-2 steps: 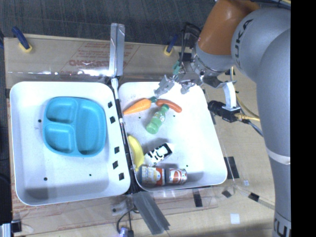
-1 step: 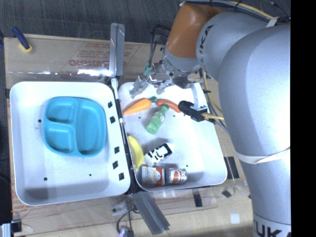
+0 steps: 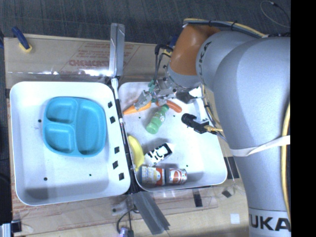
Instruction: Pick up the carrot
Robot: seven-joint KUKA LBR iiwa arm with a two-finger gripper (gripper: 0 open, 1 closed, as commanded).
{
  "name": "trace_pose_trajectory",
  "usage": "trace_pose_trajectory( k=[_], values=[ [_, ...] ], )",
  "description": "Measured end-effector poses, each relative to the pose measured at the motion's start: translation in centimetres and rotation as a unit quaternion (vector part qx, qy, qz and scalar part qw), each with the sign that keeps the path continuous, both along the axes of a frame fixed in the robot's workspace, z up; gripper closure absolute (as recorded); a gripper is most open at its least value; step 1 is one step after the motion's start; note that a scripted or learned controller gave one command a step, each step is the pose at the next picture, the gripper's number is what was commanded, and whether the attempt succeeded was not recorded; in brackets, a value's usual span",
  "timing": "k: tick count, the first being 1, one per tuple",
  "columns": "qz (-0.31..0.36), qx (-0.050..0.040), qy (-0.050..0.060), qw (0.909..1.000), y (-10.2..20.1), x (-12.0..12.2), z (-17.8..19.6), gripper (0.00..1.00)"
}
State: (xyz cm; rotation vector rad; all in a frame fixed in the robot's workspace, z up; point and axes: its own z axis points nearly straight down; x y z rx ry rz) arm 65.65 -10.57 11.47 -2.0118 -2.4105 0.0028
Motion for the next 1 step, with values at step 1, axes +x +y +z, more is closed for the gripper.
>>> trace_pose_trajectory(
  k=[1],
  values=[
    [0.007, 0.0003, -0.001, 1.0, 1.03, 0.14, -1.8, 0.0]
  ],
)
